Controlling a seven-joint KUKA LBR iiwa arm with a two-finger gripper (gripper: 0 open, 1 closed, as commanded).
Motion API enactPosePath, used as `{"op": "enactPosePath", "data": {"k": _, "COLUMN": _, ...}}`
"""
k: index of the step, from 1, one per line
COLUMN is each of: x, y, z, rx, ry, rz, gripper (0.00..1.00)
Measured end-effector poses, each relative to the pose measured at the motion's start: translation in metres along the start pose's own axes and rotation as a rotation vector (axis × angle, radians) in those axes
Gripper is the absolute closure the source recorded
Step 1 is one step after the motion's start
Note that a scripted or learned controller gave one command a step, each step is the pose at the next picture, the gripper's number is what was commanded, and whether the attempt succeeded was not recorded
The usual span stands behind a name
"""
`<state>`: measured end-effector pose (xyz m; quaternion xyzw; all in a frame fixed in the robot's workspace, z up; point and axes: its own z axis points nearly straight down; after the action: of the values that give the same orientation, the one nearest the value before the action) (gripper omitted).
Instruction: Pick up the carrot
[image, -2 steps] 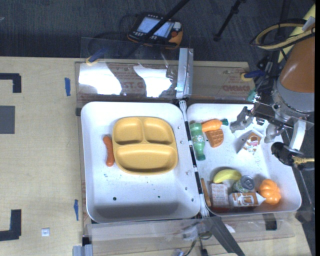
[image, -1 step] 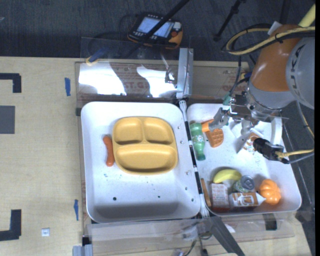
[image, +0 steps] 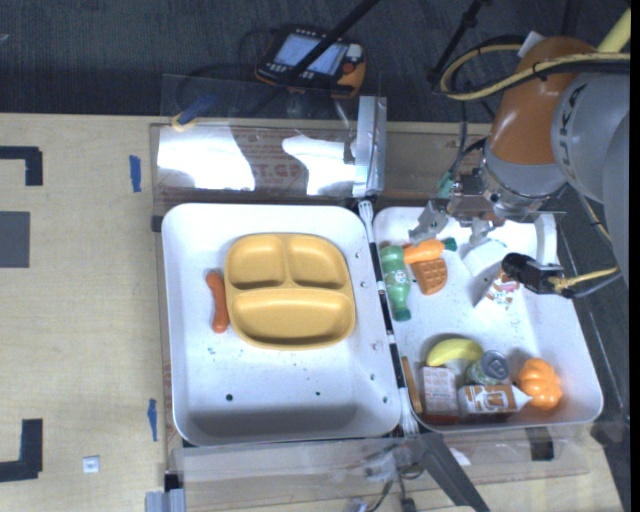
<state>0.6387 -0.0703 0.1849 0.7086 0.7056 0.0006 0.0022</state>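
carton (image: 487, 399) nearest; tool (image: 452, 222) over carrot (image: 424, 250).

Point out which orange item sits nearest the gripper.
The carrot, right beneath the gripper in the right bin's top-left; the pumpkin and hotdog lie farther.

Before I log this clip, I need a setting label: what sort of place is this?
Most likely a robot lab bench for pick-and-place trials. Two white bins sit on a wooden bench, holding toy food such as a carrot, with a handheld control pendant behind them.
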Motion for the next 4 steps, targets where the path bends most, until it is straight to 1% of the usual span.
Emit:
{"op": "enactPosePath", "data": {"k": 1, "x": -0.031, "y": 0.028, "z": 0.065, "rx": 0.000, "ry": 0.000, "rz": -0.109, "gripper": 0.00}}
{"op": "enactPosePath", "data": {"k": 2, "x": -0.036, "y": 0.034, "z": 0.083, "rx": -0.011, "ry": 0.004, "rz": -0.250, "gripper": 0.00}}
{"op": "enactPosePath", "data": {"k": 3, "x": -0.039, "y": 0.027, "z": 0.098, "rx": 0.012, "ry": 0.000, "rz": -0.396, "gripper": 0.00}}
{"op": "enactPosePath", "data": {"k": 4, "x": -0.038, "y": -0.001, "z": 0.099, "rx": 0.004, "ry": 0.004, "rz": -0.573, "gripper": 0.00}}
